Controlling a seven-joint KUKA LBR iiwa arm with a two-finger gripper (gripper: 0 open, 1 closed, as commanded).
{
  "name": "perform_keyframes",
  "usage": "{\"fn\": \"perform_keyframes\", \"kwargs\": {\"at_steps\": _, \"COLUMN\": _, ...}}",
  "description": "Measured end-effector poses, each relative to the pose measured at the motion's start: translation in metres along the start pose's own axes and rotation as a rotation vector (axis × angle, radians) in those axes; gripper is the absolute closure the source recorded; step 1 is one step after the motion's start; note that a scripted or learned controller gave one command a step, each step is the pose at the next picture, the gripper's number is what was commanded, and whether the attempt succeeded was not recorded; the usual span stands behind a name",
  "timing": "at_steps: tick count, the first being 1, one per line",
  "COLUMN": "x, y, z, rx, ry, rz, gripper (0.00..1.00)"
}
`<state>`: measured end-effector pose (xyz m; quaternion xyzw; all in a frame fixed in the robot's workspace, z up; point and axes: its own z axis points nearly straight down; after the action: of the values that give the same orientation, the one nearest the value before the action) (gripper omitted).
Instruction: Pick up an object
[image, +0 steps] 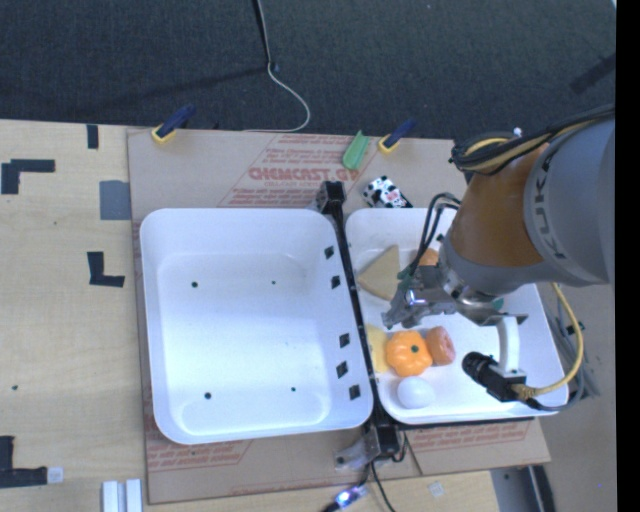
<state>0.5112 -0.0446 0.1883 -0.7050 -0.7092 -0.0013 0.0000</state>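
The right bin holds an orange mandarin-like fruit, a smaller orange-red piece beside it, a white egg-shaped ball near the front wall, a tan wedge toward the back left, and a yellow bit by the divider. My gripper hangs over the bin's left half, just above the orange fruit and in front of the tan wedge. Nothing shows between its fingers.
The left bin lies beside the right one. A black-and-white toy rests on the right bin's back rim. Clips sit on the cardboard's far edge. The arm's grey and orange body covers the right bin's back half.
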Motion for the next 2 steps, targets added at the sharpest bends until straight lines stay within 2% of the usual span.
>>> {"fn": "perform_keyframes", "kwargs": {"at_steps": 1, "x": -0.006, "y": -0.029, "z": -0.029, "rx": 0.003, "ry": -0.002, "rz": 0.006, "gripper": 1.0}}
{"fn": "perform_keyframes", "kwargs": {"at_steps": 2, "x": 0.017, "y": -0.027, "z": -0.048, "rx": 0.002, "ry": -0.001, "rz": 0.002, "gripper": 1.0}}
